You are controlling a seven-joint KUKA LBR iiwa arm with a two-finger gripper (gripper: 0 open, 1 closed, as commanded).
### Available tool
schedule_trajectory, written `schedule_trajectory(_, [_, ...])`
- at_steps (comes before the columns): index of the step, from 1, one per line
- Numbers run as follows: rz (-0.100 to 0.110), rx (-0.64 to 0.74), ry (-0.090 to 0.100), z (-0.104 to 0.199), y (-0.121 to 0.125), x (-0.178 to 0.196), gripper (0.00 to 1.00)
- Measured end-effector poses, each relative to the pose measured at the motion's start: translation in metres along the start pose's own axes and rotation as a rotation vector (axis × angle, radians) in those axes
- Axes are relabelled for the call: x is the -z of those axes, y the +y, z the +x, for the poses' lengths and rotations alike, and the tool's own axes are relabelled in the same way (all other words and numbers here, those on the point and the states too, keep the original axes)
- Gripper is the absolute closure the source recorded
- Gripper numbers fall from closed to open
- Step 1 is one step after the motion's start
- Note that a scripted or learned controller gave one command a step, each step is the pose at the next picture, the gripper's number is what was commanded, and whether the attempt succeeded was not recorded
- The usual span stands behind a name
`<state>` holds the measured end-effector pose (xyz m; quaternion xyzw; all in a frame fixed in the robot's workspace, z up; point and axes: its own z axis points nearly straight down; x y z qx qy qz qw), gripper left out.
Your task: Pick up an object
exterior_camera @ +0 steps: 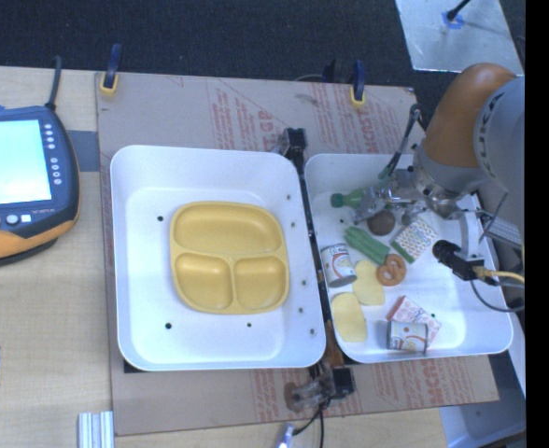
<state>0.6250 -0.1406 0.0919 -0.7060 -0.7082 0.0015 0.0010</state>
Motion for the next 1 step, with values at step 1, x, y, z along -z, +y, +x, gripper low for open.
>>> schedule_trajectory(1, [0.024, -0.001, 0.011, -0.0176, 0.0268, -0.0027, 0.00])
